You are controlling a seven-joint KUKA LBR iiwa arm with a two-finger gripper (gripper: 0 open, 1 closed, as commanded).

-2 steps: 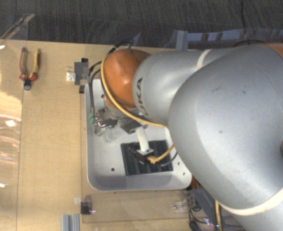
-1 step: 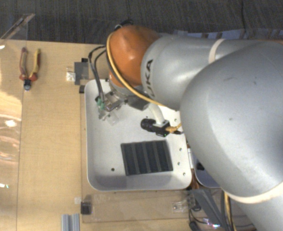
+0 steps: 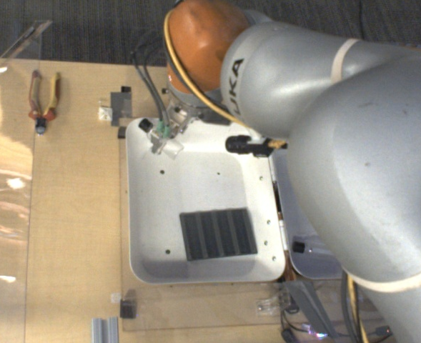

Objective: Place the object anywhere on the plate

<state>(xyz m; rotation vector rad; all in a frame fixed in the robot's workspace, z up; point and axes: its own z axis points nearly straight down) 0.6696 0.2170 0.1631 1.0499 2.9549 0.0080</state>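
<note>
Grey arm (image 3: 339,120) reads "KUKA"; claw (image 3: 161,140) over bin (image 3: 146,213), grip state unclear

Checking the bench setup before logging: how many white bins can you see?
2: one white bin at centre holding a dark ribbed plate; a second bin to its right, mostly hidden under the arm.

Two bins side by side on a bench, arm reaching in from the right.

A ridged plate (image 3: 218,234) lies in the near half of the left bin (image 3: 147,213); the arm (image 3: 324,120) overhangs the right bin (image 3: 306,259); pliers (image 3: 43,100) rest on the bench (image 3: 74,213), well left.
</note>
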